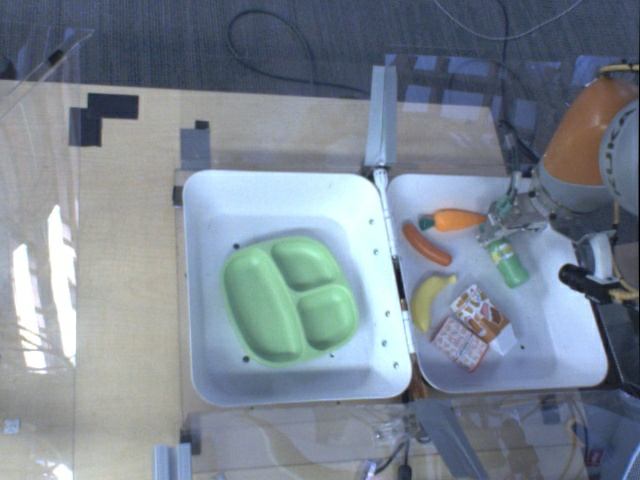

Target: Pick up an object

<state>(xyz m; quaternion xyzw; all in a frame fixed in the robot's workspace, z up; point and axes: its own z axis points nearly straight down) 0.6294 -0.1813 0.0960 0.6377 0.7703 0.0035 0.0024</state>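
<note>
Two white bins (200, 268) sit on the pale wooden surface (100, 268), grey carpet (200, 8) beyond; the tool (505, 218) is too blurred to read.

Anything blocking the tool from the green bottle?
Nothing visible. The tool sits right at the green bottle's upper end in the right bin, with the carrot just to its left.

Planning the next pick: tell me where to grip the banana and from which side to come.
Grip the banana across its thick middle, coming straight down from above. It lies flat and curved in the right bin, its bulging side close to the bin's wall and the snack packet beside it, so set the jaws across its narrow width, probably.
</note>
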